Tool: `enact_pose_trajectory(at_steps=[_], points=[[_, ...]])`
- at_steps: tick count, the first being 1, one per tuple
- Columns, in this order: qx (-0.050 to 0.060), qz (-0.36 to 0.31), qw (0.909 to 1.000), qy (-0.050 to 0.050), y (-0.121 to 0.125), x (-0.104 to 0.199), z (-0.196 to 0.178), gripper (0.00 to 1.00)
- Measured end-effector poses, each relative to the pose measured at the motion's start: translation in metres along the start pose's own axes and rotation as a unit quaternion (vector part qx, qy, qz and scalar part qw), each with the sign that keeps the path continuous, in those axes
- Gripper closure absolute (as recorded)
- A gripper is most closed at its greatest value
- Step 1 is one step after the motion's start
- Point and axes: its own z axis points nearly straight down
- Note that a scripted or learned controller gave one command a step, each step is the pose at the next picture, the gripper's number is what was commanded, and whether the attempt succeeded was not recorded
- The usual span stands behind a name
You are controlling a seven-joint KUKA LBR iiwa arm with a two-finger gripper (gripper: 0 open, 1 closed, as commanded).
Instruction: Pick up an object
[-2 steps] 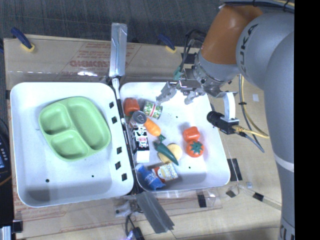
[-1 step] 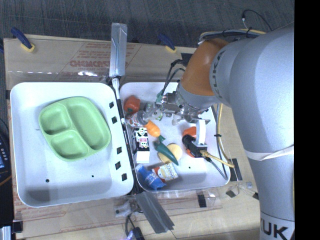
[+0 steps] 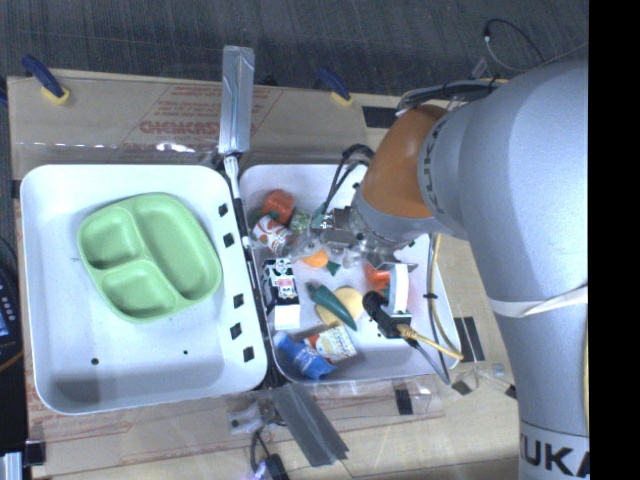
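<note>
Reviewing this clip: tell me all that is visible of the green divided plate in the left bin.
The green divided plate is pale green, looks like matte plastic, and has rounded corners. Raised ridges split it into three compartments: one long one along its upper right side and two smaller ones to the left and below. All three look bare. It lies flat, right way up, turned at a slant, on the floor of the left bin, toward the far side. Nothing else touches it.

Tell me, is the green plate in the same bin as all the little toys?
No, the green plate lies alone in the left bin, while the small toys crowd the right bin.
</note>
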Motion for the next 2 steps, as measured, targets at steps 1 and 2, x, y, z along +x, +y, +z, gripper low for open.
enact_pose_trajectory(at_steps=[1,2], points=[[0.003,-0.005,1.0,0.003,0.001,0.003,-0.008,1.0],[0.016,0.099,0.995,0.002,-0.008,0.039,-0.093,1.0]])
